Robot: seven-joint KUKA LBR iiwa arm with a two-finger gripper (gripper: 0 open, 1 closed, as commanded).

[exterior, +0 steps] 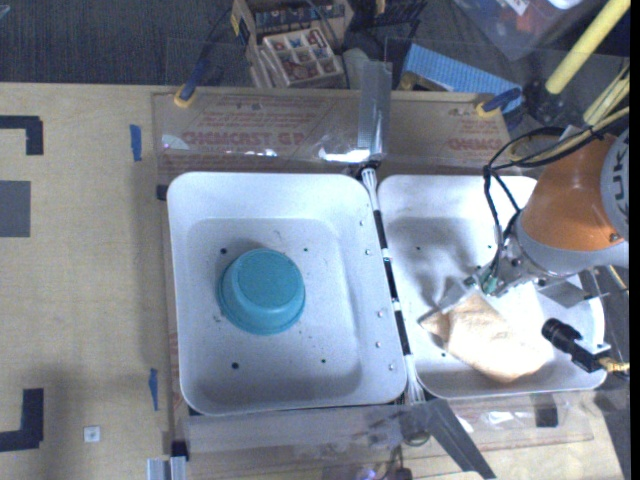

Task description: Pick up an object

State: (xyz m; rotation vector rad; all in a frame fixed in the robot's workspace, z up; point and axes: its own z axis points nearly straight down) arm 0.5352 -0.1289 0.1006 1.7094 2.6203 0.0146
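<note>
Tan bag (490, 340) lies crumpled at the five o'clock end of the right bin (430, 218), and the gripper (492, 280) is down at its eleven o'clock corner, touching or just above. Fingers? Cannot tell from this angle. Over at nine o'clock, a teal bowl (262, 290) sits upside down in the left bin (200, 208).

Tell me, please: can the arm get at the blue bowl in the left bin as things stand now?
Probably yes. The blue bowl sits alone, nothing over it. The gripper is in the right bin, at a tan bag.
</note>
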